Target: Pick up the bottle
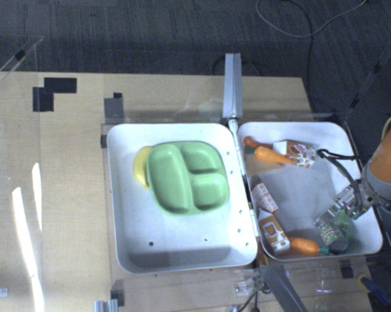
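The bottle (332, 230) is clear plastic with a greenish label and a dark cap. It lies in the front right corner of the right bin (292, 181). My gripper (345, 202) reaches in from the right edge and hangs just above and behind the bottle's upper end, very close to it or touching it. Glare and the bottle's clear body blur the view there. The grey arm with its orange band (383, 171) sits at the right edge of the view.
In the right bin lie a carrot (270, 155) and a printed pouch (300, 154) at the back, a small carton (264, 196) and a brown box (274, 233) at the left, and a second carrot (305, 246) at the front. The left bin (128, 237) holds a green divided plate (186, 177).
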`<move>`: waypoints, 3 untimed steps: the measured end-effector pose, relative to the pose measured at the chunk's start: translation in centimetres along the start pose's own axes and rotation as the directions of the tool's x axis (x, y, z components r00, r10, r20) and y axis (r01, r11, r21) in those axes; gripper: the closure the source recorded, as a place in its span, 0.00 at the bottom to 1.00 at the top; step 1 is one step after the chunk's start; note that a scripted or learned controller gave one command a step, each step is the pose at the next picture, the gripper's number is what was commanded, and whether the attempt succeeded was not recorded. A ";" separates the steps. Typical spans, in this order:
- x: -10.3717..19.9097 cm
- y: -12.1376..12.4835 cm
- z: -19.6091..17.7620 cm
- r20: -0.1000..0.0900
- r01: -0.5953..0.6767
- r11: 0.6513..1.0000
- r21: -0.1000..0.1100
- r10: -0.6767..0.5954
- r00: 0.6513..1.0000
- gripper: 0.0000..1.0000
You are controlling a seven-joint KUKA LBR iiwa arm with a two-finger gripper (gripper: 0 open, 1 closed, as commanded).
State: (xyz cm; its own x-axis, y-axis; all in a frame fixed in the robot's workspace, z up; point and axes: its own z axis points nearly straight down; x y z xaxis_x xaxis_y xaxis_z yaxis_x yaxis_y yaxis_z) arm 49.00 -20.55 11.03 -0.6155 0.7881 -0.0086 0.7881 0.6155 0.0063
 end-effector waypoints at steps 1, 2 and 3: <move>0.7 0.8 2.0 0.005 0.319 0.948 -0.002 -0.319 0.948 0.00; 0.5 1.0 0.8 0.011 0.315 0.949 -0.007 -0.314 0.949 1.00; 2.8 2.5 1.9 0.012 0.513 0.859 0.002 -0.513 0.859 1.00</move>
State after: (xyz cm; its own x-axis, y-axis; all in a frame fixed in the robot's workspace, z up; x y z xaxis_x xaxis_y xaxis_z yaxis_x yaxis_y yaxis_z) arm 49.27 -16.80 9.16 -0.9323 0.3611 -0.0221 0.3612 0.9325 -0.0008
